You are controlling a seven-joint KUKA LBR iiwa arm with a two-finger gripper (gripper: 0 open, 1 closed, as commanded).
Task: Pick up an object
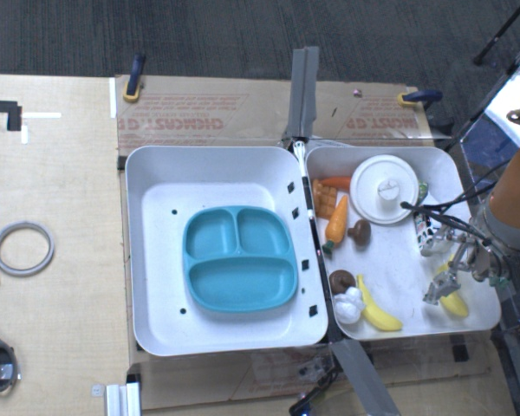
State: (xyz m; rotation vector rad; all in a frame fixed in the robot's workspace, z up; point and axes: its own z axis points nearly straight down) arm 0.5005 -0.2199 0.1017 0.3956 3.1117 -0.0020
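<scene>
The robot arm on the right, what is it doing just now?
The arm's gripper is low in the right bin, near its right wall, just above a small yellow piece. Nothing shows between its fingers. A banana, carrot and white lid lie there too. The blue tray sits in the left bin.

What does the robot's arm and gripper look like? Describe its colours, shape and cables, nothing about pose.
At the camera view's right edge, the arm shows an orange-brown rounded section above the wrist. Below it sits a grey metal gripper built of small silvery brackets and links, with thin metallic jaws. Black cables loop from the wrist area out over the right bin. No markings are legible.
</scene>
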